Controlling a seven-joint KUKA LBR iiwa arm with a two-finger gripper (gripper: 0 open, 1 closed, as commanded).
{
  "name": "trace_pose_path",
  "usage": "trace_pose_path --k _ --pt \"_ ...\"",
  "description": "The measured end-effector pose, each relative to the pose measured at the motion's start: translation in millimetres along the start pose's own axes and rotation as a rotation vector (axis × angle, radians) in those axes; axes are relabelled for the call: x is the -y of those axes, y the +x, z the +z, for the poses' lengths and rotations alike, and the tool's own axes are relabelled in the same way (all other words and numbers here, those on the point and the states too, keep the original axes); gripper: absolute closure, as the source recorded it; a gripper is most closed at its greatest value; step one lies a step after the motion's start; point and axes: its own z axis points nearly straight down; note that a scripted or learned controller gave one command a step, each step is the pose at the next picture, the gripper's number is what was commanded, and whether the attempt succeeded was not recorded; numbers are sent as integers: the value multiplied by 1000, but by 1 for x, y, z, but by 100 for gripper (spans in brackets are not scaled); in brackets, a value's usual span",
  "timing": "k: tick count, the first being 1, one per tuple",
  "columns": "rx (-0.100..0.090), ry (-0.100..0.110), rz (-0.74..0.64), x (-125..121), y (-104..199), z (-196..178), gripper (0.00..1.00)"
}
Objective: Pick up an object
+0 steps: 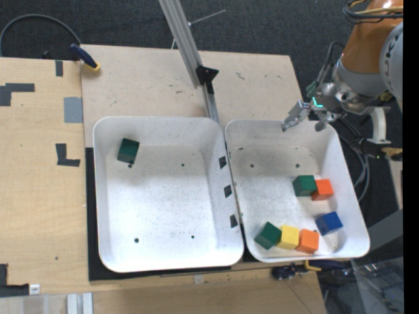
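My gripper (304,122) hangs over the far edge of the right bin (275,139), open, with nothing between its fingers. Toward the right wall of that bin a green block (304,186) touches an orange block (322,189), and a blue block (328,222) lies just below them. Along the near rim a green block (267,235), a yellow block (288,237) and an orange block (308,241) sit in a row. The left bin (163,241) holds a single dark green block (128,150) near its far left corner. All blocks are well apart from the gripper.
A slanted metal rail (183,31) runs down to the seam between the two bins. A black cable with a blue and yellow clip (85,56) lies at the far left. Grey and black tape marks (72,110) dot the wooden bench on the left.
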Motion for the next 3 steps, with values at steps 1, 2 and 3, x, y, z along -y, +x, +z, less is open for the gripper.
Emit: trace_pose_path --k 1,2,3 --pt "3 -4 -1 -1 0 -3 0" --pt "2 0 0 0 -1 41 0" --pt "2 0 -1 0 1 85 0"
